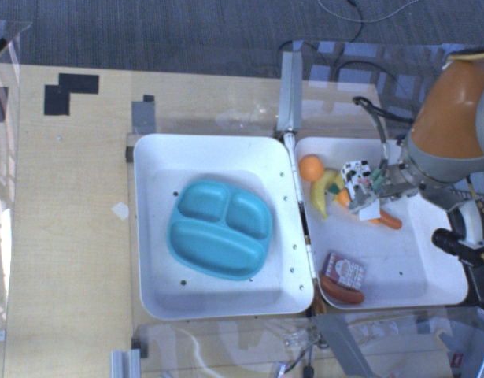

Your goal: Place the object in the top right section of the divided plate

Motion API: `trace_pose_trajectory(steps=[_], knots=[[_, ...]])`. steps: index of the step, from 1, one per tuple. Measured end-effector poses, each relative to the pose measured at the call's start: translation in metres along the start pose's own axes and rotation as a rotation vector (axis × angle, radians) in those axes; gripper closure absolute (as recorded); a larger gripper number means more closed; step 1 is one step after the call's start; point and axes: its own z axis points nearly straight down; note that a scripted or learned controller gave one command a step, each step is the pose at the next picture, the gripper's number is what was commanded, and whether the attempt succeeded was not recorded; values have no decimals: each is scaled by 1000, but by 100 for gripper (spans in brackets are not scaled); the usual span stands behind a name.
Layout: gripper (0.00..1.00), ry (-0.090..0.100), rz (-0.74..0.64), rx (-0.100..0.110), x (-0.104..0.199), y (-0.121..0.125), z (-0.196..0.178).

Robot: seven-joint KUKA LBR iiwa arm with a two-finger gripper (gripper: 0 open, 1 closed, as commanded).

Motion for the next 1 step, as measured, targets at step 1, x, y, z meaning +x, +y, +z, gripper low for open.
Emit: trace_pose_trajectory(steps=[1], knots=[[100, 1, -179, -1, 61, -15, 0]])
